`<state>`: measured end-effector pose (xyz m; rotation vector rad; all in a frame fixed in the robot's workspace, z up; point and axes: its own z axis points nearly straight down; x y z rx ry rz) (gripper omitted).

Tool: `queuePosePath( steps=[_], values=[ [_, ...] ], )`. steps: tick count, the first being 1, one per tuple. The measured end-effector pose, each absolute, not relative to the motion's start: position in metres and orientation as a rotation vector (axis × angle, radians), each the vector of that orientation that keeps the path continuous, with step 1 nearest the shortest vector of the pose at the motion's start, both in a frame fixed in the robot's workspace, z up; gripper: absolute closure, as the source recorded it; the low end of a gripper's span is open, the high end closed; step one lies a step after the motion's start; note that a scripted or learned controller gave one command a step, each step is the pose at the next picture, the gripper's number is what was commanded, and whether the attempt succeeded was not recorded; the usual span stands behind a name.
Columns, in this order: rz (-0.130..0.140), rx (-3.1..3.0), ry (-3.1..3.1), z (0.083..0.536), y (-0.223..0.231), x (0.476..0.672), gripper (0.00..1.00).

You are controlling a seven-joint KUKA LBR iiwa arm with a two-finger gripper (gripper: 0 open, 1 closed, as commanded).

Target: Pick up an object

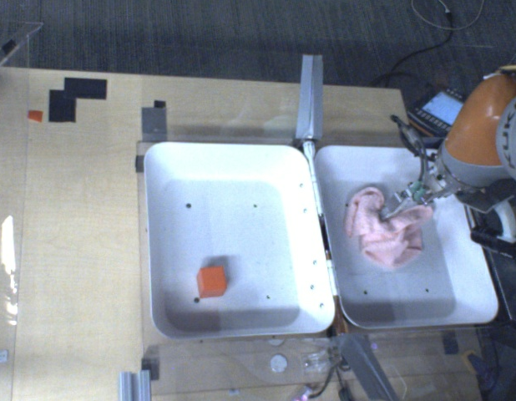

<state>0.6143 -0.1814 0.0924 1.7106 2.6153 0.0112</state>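
Observation:
A crumpled pink cloth [383, 228] lies in the right bin [458, 307], near its middle. My gripper [402, 205] comes in from the right and sits low over the cloth's upper right part, touching or just above it. An orange block [212, 281] rests in the left bin [174, 190], toward its front left.
A metal divider post [308, 98] stands between the two bins at the back. The arm's orange band [479, 124] hangs over the right bin's far right corner. Black markers [74, 97] and a small orange tag [35, 116] lie on the bench at the far left.

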Motion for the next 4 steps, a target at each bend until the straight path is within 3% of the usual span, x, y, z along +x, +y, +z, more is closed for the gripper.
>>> queuePosePath(
  steps=[1, 2, 3, 4],
  values=[
    [0.006, 1.534, 2.725, 0.117, -0.199, 0.648, 0.0],
    [0.01, 1.465, 2.756, 0.093, -0.204, 0.588, 0.0],
    [0.007, 1.527, 2.733, 0.101, -0.169, 0.65, 0.0],
    [0.008, 1.429, 2.778, 0.092, -0.185, 0.591, 0.0]
  ],
)
